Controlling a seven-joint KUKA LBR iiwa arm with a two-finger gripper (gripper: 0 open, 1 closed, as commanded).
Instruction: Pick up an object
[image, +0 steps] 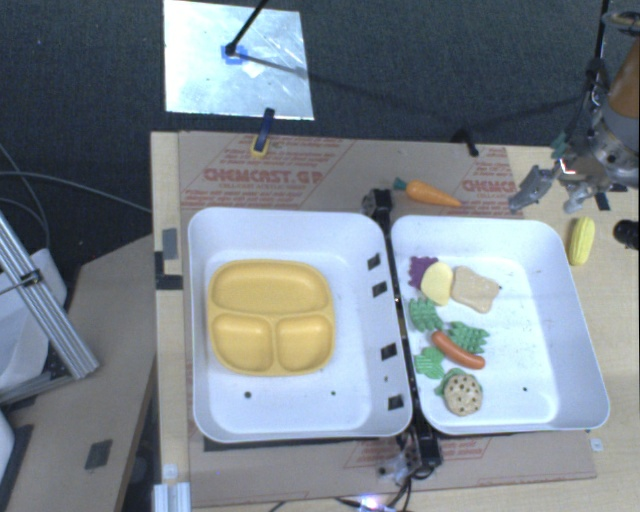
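The right bin (560, 330) holds several toy foods on its left side: purple grapes (422, 268), a yellow piece (436, 284), a bread slice (474, 288), green leafy pieces (425, 315), a red sausage (458, 350) and a cookie (462, 392). My gripper (552, 198) hangs above the bench just beyond the right bin's far right corner. It is open, with nothing between its fingers (525, 190). It is well away from the foods in the bin.
The left bin (290, 225) holds a yellow divided tray (270, 315). A toy carrot (428, 193) lies on the cardboard behind the bins. A yellow corn cob (581, 241) rests outside the right bin's right rim, below the gripper.
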